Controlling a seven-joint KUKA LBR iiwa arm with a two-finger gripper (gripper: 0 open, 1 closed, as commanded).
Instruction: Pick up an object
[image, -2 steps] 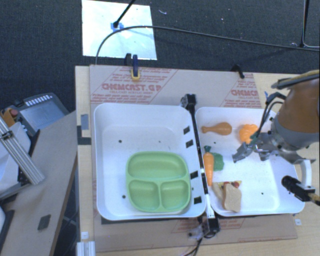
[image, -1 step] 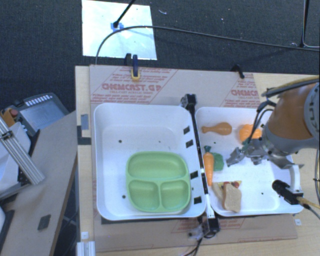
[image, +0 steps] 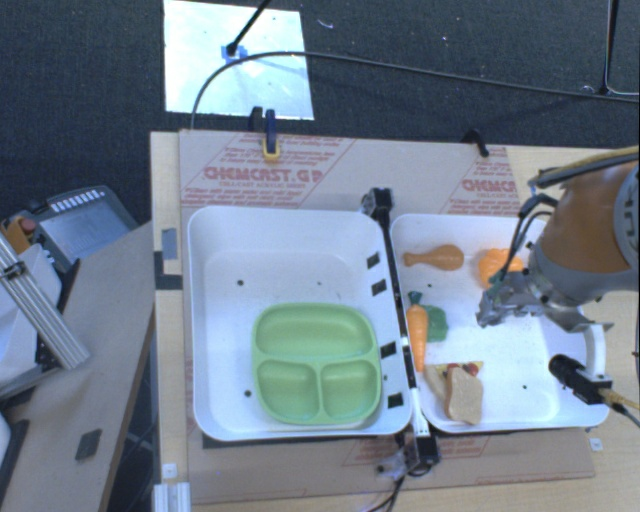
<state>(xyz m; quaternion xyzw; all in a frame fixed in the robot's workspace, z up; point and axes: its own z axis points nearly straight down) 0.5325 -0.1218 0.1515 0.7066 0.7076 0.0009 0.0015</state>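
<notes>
Toy food lies in the right white bin (image: 520, 405): a tan plastic drumstick (image: 435, 258) at the back, an orange round fruit (image: 492, 266) beside it, an orange carrot with green top (image: 419, 331) along the left wall, and a sandwich slice (image: 461, 390) in front. The gripper (image: 497, 305) hovers just beside the fruit; whether its fingers are apart cannot be told. A green divided plate (image: 316, 362) sits in the left white bin (image: 235, 250).

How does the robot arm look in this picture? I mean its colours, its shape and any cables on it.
The arm is thick and rounded, with a wide orange band above a grey wrist part. Thin dark cables loop along its left side. The gripper at its end is small, grey and metallic.
</notes>
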